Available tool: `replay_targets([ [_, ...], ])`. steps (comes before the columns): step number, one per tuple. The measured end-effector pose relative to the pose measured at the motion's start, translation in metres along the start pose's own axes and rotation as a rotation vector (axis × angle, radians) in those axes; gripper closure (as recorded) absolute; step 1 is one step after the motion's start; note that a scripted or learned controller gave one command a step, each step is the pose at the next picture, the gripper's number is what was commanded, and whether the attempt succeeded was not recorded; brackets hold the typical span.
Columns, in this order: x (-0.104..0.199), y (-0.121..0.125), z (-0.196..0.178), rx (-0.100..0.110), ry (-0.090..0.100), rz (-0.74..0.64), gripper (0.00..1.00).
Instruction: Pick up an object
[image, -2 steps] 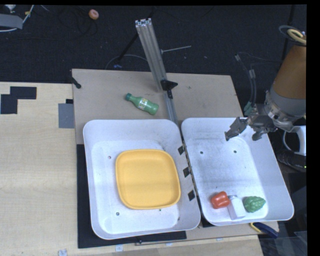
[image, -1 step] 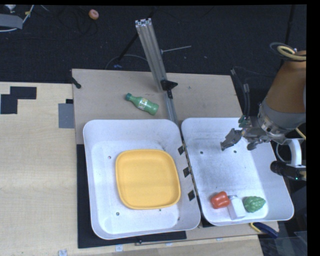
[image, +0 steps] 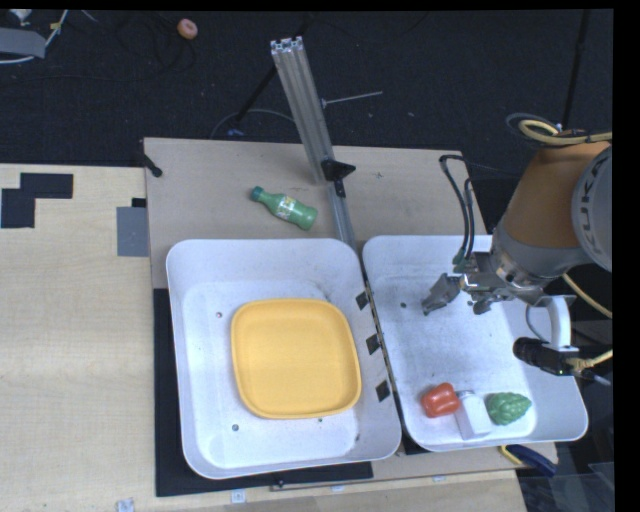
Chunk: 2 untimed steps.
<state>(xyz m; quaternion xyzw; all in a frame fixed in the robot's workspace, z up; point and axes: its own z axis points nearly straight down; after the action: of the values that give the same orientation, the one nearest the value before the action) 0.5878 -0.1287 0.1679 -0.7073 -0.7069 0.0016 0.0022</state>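
Note:
In the right bin (image: 420, 340) lie a red pepper-like toy (image: 440, 401) and a green leafy toy (image: 507, 407), both near the front edge, with a small white piece (image: 472, 420) between them. My gripper (image: 462, 298) hangs over the upper middle of that bin with its fingers spread open and nothing between them. It is well behind the red toy, roughly a hand's width away. A yellow square plate (image: 296, 357) fills the middle of the left bin (image: 200, 300).
A green bottle (image: 285, 207) lies on its side on the bench behind the left bin. A slanted metal rail (image: 310, 100) rises from behind the gap between the bins. Black clips (image: 372, 342) line the seam between the bins.

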Motion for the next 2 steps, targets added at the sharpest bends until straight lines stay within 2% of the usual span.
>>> replay_targets([
  [1,0.0,0.0,0.042,-0.001,0.0,-0.001,0.0],
  [2,-0.002,0.0,0.03,-0.005,-0.001,0.002,1.0],
])
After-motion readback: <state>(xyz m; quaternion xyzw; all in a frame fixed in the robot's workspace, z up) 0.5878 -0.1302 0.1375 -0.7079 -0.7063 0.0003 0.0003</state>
